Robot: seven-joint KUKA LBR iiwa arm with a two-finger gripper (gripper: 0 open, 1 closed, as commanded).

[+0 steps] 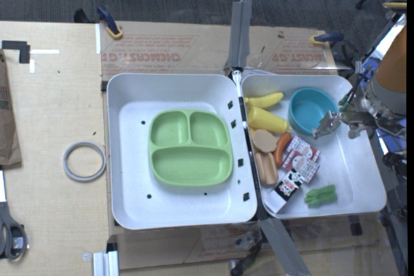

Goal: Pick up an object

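Gripper [337,123] open, holding nothing, beside blue bowl [310,109] in right bin [362,187]; green plate [191,148] in left bin [123,158].

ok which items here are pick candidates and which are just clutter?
Pick candidates, right bin: banana, yellow piece, blue bowl, carrot, bread pieces, snack packet, milk carton, green piece; gripper above.

Lying about: green divided plate, tape ring, clamps.

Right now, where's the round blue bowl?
The round blue bowl sits in the right white bin, toward its far edge, just right of the yellow banana, with the gripper at its near-right rim.
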